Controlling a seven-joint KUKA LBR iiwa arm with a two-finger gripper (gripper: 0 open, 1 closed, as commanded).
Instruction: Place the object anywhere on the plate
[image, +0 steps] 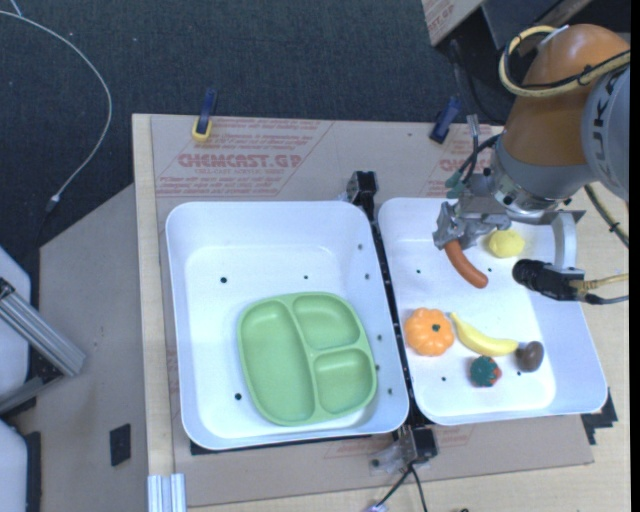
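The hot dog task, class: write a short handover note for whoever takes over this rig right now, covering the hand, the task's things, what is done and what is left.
Hand: low in the right bin, at the upper end of the hot dog; grip state cannot be judged from this view.
Hot dog: lying in the right bin, not lifted.
Green plate: in the left bin, nothing on it.
Also in the right bin: lemon, orange pumpkin, banana.
Done: the approach to the hot dog.
Left: secure it, lift, carry it across to the plate, release.
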